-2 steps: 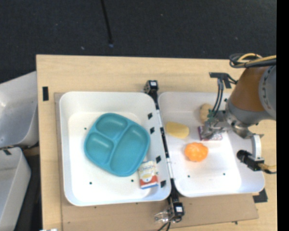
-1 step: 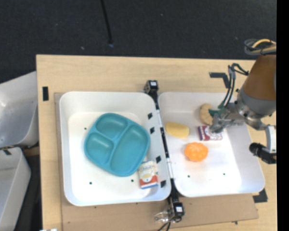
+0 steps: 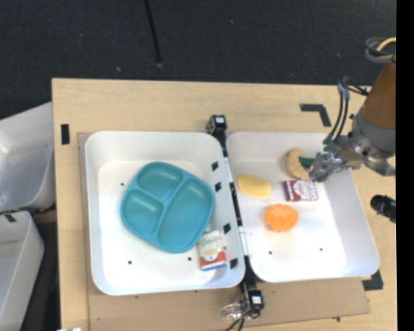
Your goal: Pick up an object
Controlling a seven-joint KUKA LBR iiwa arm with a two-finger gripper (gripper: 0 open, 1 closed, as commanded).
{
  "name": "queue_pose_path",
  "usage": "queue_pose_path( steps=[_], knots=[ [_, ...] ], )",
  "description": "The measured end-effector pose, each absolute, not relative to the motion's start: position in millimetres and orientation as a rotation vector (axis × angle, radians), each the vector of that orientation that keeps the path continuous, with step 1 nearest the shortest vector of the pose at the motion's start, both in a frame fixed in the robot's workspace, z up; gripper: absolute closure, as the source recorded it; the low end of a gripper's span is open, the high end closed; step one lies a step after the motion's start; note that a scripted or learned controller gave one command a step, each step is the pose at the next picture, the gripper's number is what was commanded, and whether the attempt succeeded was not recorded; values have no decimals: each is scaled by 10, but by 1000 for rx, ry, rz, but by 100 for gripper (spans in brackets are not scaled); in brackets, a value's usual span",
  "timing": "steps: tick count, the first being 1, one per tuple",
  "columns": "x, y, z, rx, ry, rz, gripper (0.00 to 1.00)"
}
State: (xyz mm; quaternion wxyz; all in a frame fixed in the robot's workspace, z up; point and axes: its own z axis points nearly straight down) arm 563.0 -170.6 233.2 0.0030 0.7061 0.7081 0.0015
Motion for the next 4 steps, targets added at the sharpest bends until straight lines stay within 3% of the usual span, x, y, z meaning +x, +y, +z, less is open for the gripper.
queue_pose_path(
  steps=[1, 3, 4],
  knots=[
    [5642, -1720, 2871, 2214, 2220, 4, 100],
    [6071, -749, 2676, 2216, 2227, 0, 100],
    [6127, -275, 2687, 2213, 2228, 3, 100]
  ],
)
